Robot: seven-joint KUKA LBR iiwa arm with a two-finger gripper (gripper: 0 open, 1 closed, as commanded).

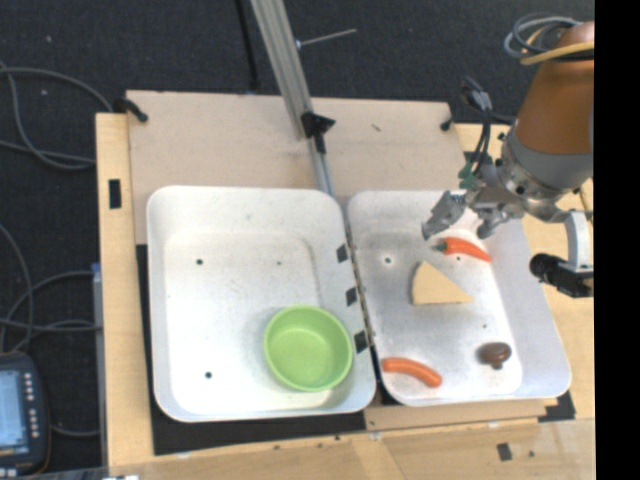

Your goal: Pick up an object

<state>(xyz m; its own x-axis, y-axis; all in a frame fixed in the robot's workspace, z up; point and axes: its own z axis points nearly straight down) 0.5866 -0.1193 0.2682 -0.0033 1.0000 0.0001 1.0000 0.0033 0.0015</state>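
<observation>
In the right bin (pixel 530 318), a small orange-red piece (pixel 467 249) lies near the far side. My gripper (pixel 466 222) hovers just above and behind it, open, its two grey fingers spread to either side. Nothing sits between the fingers. A tan wedge (pixel 438 288) rests in the middle of the bin, just in front of the orange-red piece. Near the front edge lies an orange sausage-shaped item (pixel 411 370), and a small brown lump (pixel 493 353) sits at the front right.
The left bin (pixel 200 268) holds a green bowl (pixel 308 347) at its front right corner. A metal post (pixel 290 68) slants up from behind the gap between the bins. The arm's orange band (pixel 555 98) looms over the right bin's far right corner.
</observation>
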